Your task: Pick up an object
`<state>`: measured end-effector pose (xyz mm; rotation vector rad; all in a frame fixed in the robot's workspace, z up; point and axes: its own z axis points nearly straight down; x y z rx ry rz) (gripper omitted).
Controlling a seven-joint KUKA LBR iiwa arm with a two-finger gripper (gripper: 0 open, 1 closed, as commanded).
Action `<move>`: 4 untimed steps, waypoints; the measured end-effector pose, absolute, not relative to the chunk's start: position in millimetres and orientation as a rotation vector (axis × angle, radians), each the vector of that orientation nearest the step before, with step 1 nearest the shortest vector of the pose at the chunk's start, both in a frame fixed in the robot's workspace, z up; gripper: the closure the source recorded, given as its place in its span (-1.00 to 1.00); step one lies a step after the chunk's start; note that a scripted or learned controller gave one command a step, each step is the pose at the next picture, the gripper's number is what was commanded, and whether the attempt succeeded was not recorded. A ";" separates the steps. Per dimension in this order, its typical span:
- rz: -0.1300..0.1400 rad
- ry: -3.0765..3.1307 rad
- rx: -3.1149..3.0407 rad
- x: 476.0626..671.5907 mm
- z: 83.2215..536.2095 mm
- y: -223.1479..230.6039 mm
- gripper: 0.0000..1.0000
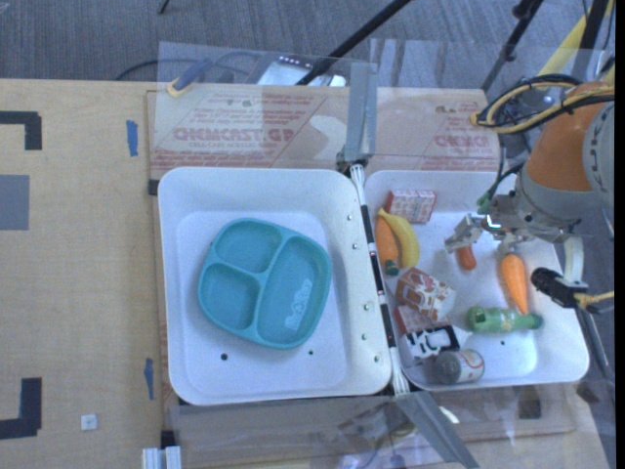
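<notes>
Camera view caught the gripper (473, 238) in the right bin (562, 360), its spread unclear, poised over a small orange piece (468, 257) beside a carrot (514, 279); seemingly light, rigid and smooth, best pinched across its middle

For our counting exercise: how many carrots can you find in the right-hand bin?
2. A large carrot lies at the bin's right side, below the arm. A small carrot lies just left of it, by the gripper. The arm may hide others.
</notes>
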<state>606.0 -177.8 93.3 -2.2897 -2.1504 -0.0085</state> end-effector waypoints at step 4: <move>0.000 -2.248 -2.197 600.8 237.7 -157.9 -1.00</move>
